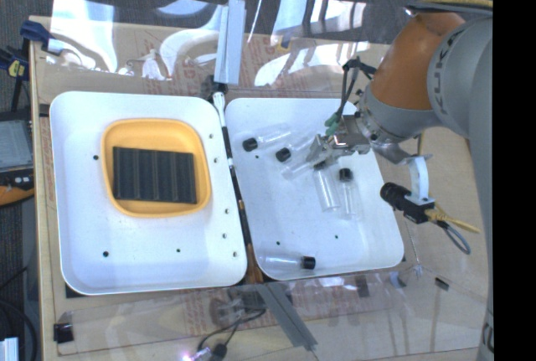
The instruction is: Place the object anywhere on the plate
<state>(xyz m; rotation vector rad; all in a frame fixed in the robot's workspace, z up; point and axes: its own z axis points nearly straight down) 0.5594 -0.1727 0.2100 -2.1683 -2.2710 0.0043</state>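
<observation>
Yellow plastic, rounded-square and shallow, the plate [155, 167] with its dark ribbed insert sits in the left white bin [75, 259], and nothing rests on it yet. Several small clear plastic vials with black caps lie scattered in the right white bin [381, 255]: one toward ten o'clock of that bin [264, 139], one just inward of it [293, 157], an upright-lying pair near the bin's centre [337, 192], and one at six o'clock along the near wall [289, 263]. The grey arm with its orange band [419, 58] reaches in from three o'clock, and its end effector [327, 146] hangs low over the cluster of vials at the middle of the right bin, close to the tops of the central pair. Whether its fingers are spread or closed cannot be told from this slant, and no vial can be seen between them, so I would not count anything as held. By my reading the work is at the picking stage: the arm is positioned over a candidate vial, most likely one of the central pair, and the carrying has not begun. The next move calls for a secure grip on a single slippery, rollable cylinder without nudging its neighbour, then a lift clear of the divider [230, 175] between the bins and a travel toward nine o'clock, ending over the plate.
</observation>
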